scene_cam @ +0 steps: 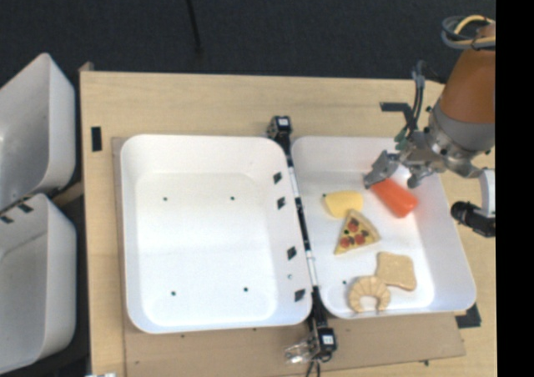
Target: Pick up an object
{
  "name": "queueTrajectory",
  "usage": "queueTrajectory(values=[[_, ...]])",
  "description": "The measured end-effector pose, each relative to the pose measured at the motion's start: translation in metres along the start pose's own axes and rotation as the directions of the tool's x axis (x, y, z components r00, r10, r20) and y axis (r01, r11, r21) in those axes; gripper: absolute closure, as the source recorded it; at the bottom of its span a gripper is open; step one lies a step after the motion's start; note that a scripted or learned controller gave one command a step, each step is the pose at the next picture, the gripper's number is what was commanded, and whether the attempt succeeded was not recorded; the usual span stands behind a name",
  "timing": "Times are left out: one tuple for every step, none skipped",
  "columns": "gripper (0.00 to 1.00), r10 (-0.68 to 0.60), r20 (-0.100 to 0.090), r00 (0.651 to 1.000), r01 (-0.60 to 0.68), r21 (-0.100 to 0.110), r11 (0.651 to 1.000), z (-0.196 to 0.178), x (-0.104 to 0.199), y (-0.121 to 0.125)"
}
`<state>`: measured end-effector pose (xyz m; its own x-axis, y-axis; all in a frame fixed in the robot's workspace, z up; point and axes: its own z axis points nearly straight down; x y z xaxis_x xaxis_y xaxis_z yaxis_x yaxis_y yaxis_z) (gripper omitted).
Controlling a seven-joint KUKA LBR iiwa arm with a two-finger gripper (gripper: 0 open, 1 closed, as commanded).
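The robot arm [469, 96] comes in from the right side. It is grey with a fat orange band just above the wrist. It bends down and toward the left. At its end sits the gripper [399, 168], low down, with two grey fingers [380, 168] spread apart, pointing down and left.

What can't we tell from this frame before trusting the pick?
- Tool state: in the camera view it sits low over the right bin, fingers too small and blurred to read.
- Contact with the orange object: the tool overlaps its upper end, so touching or just above cannot be told.
- Arm: cut off by the view's right side.
- Yellow piece: too blurred to identify.
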<state>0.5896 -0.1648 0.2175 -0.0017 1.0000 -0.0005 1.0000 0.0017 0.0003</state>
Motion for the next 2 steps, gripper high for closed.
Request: queueTrajectory(values=[[0.00, 0.002, -0.004, 1.000, -0.002, 0.013, 1.000, 0.112, 0.032, -0.027], [1.00, 0.009, 0.000, 1.000, -0.009, -0.002, 1.000, 0.095, 0.028, -0.023]])
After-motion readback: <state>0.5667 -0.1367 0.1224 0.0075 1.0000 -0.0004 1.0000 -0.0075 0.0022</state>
